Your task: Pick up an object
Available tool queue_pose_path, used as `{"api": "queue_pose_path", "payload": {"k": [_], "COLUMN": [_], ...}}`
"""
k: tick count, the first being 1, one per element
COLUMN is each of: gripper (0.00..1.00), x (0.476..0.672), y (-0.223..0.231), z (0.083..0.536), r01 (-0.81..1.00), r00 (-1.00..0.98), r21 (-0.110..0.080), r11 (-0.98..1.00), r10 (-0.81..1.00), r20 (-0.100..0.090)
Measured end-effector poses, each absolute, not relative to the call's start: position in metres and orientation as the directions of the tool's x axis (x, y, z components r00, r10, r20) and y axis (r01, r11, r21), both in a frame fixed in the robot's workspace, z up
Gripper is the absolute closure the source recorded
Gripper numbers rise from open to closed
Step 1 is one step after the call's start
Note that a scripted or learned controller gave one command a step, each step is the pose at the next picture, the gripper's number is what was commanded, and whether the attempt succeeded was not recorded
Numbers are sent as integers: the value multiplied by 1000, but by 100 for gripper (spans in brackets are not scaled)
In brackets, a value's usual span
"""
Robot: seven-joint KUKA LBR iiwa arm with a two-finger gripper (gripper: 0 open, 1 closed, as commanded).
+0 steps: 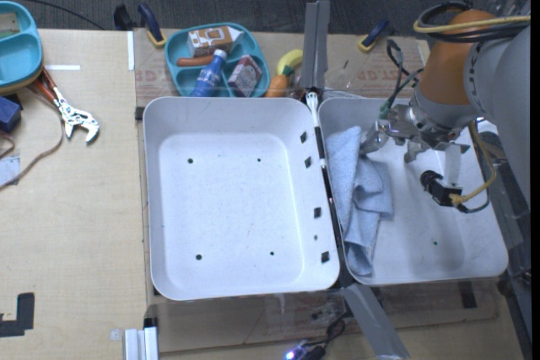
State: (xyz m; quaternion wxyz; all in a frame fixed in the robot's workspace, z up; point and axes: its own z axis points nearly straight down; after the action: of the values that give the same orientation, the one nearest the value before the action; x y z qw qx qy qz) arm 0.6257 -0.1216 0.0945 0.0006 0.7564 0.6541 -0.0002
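A crumpled light blue cloth lies along the left side of the right white bin, reaching from the back wall toward the front. My gripper hangs low over the back of this bin, just right of the cloth's upper part. Its two fingers stand apart, the left fingertip close to the cloth's edge, and nothing sits between them. The grey arm with its orange band comes in from the right above the bin's back rim. A black cable loop dangles from the wrist over the bin floor.
The left white bin adjoins the right one along a hinged divider. Behind the bins a teal tray holds small items, with a banana beside it. A wrench lies on the bench at left.
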Motion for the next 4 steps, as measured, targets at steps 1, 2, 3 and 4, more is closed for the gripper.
{"api": "queue_pose_path", "payload": {"k": [1, 2, 3, 4], "gripper": [0, 0, 0, 0], "x": [586, 614, 571, 507], "y": [-95, -103, -126, -112], "z": [92, 129, 92, 92], "r01": [1000, 998, 998, 1000], "r00": [-30, 70, 56, -7], "r21": [-1, 0, -1, -1], "r11": [30, -70, -56, 7], "r10": [1000, 998, 998, 1000], "r20": [-1, -1, -1, 0]}}
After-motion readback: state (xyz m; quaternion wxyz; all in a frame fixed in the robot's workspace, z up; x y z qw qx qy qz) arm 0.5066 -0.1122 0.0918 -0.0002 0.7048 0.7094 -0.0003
